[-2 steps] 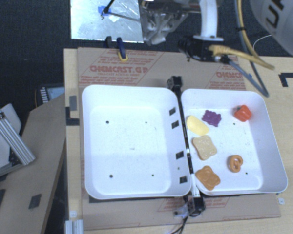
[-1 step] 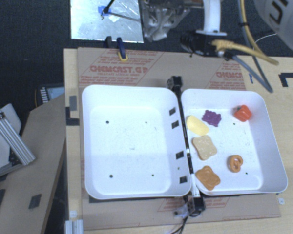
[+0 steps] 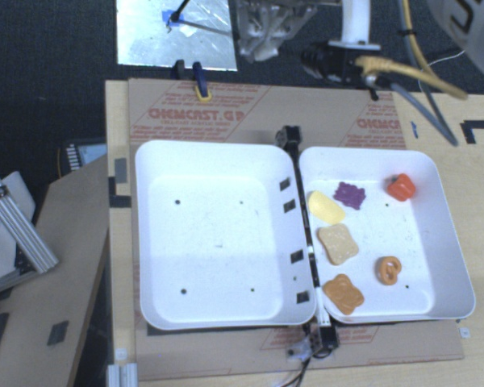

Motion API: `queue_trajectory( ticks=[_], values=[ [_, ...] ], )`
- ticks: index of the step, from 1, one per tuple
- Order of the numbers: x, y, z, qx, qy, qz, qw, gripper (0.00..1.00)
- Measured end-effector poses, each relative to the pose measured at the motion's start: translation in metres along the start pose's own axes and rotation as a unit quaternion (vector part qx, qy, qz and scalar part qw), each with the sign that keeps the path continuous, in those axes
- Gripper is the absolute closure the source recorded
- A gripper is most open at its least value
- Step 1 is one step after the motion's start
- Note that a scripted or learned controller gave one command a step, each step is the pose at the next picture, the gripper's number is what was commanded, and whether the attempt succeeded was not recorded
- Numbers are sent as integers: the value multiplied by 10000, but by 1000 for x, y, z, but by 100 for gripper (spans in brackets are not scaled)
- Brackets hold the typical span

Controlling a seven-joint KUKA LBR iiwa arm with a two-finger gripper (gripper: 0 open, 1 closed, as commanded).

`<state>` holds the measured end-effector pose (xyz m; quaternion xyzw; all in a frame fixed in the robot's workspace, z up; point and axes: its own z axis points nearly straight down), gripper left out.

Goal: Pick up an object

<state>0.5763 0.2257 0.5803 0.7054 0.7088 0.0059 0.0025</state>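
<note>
Six Candidate Items in Right Bin; Gripper Parked High, Nothing Picked

Six small items lie in the right bin (image 3: 448, 240), all loose on its floor and none stacked. A purple piece (image 3: 350, 194) sits near the upper middle, with an orange-red piece (image 3: 401, 186) well apart toward the far corner. A pale yellow piece (image 3: 326, 208) rests close to the divider wall, and a tan slice (image 3: 338, 243) lies just below it, the two nearly touching. An orange ring-shaped piece (image 3: 388, 270) stands alone in the lower right area. A brown-orange piece (image 3: 344, 293) lies in the lower corner by the divider. The left bin (image 3: 206, 232) shares that middle edge with the right one.

The gripper (image 3: 262, 35) hangs at the top of the camera view, beyond the bins and over the dark floor beside a shiny sheet (image 3: 173, 22). Whether it is spread or pressed together I cannot tell, since glare and blur hide that. Nothing is seen in its grasp.

Judgement: the pick has not begun. The arm appears held clear so the camera sees the bins unobstructed. The ring-shaped piece and the orange-red piece offer the most room around them; the pieces against the divider look harder to reach, as the wall crowds one side.
</note>
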Motion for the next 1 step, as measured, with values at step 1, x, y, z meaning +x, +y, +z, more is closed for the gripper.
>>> queue_trajectory(
  ticks=[1],
  values=[
    [0,0,-11,-10,7,-6,10000,100]
  ],
)
